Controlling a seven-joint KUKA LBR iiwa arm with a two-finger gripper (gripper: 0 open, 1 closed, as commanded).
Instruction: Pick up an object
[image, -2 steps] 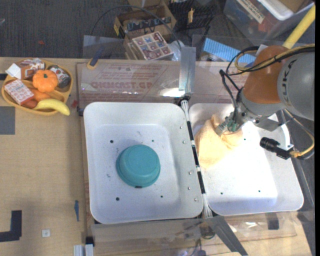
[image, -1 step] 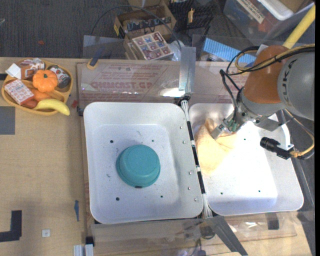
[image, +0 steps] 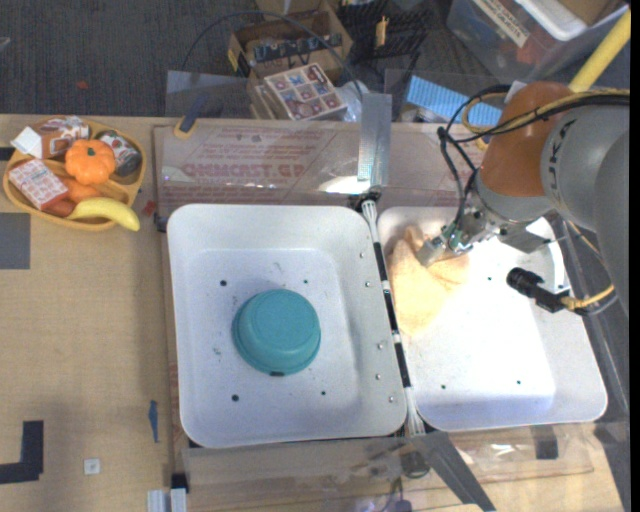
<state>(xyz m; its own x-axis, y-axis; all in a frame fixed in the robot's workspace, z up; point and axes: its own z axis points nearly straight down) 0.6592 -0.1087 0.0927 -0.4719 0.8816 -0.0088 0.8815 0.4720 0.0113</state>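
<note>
A teal bowl (image: 278, 331) lies upside down in the middle of the left bin (image: 200, 250). A pale tan, soft-looking object (image: 420, 285) rests against the left wall of the right bin (image: 500, 400), near its back. My gripper (image: 447, 243) hangs low over the top right edge of that tan object, reaching down from the grey arm with its orange band (image: 525, 130). Its fingertips are at or touching the object; how they stand is too small to make out.
A yellow dish (image: 30, 195) with a banana, a small pumpkin and toy food sits on the bench at the far left. A clear plastic sheet (image: 260, 165) lies behind the bins. Black cables (image: 535, 285) trail from the arm over the right bin.
</note>
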